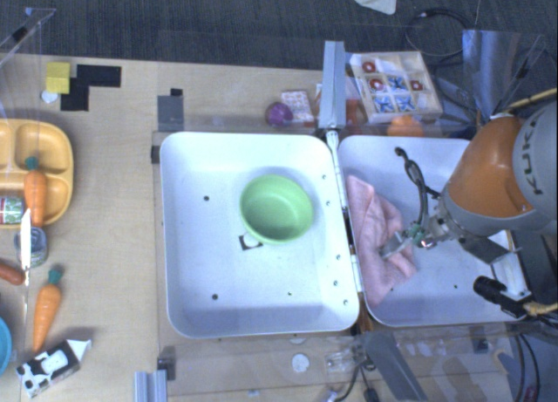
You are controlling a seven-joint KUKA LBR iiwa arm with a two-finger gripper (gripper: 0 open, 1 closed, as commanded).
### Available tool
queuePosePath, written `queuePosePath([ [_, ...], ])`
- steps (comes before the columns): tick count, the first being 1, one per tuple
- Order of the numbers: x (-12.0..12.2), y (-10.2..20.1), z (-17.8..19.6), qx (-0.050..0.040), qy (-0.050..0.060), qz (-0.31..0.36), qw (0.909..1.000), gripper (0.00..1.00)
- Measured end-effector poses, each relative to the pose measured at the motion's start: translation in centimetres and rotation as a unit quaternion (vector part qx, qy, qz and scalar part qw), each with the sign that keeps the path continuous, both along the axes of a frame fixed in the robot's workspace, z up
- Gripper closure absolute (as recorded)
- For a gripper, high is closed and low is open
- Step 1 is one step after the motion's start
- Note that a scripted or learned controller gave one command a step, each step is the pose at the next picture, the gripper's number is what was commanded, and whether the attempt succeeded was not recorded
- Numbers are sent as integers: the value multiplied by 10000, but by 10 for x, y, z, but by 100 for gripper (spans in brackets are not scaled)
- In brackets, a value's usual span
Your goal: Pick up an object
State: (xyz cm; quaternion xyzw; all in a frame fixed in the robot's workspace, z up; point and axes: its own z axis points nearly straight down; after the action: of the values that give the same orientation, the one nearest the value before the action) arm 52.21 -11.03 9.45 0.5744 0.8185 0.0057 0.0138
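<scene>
Where the right bin [453, 304] holds a pink cloth [377, 233], the gripper [403, 245] touches it; grip state indeterminable. Left bin [187, 304]: green bowl [276, 207].

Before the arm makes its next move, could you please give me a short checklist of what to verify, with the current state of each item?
1. End effector is over a graspable object: ok, it sits at the pink cloth in the right bin.
2. Cloth actually between the fingers: cannot tell, the contact spot is too small and blurred.
3. Cloth lies fully inside the bin: ok, bunched along the bin's left wall.
4. Other objects crowding the grasp: ok, the green bowl is in the left bin, apart from the cloth.
5. Cable near the wrist kept out of the grasp: cannot tell, it loops close above the end effector.
</scene>
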Motion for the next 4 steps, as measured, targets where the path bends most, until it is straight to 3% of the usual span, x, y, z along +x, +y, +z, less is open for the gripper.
queuePosePath([
  [1,101,13,-1,34,34,-672,9977,0],
  [2,72,10,0,5,27,490,9988,0],
  [3,53,16,0,-13,7,720,9974,0],
  [4,56,18,13,3,-21,733,9973,100],
])
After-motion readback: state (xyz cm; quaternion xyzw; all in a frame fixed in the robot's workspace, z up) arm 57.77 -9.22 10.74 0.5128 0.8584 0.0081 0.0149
